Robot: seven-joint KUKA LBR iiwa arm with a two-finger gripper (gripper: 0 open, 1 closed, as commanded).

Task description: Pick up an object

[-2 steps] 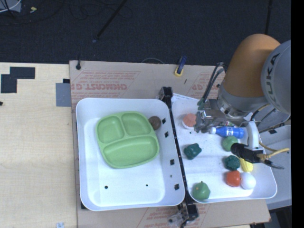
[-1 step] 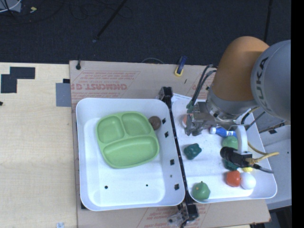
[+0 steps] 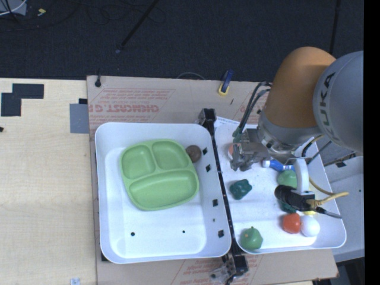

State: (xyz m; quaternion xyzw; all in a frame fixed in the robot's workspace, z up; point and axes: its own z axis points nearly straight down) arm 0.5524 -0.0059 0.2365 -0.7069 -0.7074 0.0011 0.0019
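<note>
The end effector point(image 3: 240, 159) hangs low in the right bin point(image 3: 332, 242), just far of a dark green toy point(image 3: 240, 189), likely its target; whether its fingers are spread I cannot tell. Other items crowd the bin's right and near edges: green apple point(image 3: 251, 238), orange ball point(image 3: 291, 223), white ball point(image 3: 310, 226). The left bin point(image 3: 113, 242) holds a green divided plate point(image 3: 159, 174), with open floor nearer.

Below me a pale wood bench point(image 3: 41, 183) fills the left of the frame, with dark rectangular patches point(image 3: 24, 97) at its upper left. A brown cardboard sheet point(image 3: 154, 103) printed with reversed red lettering lies across the middle. Dark carpeted floor point(image 3: 178, 28) spans the top, with black cables point(image 3: 139, 16) trailing over it.
</note>
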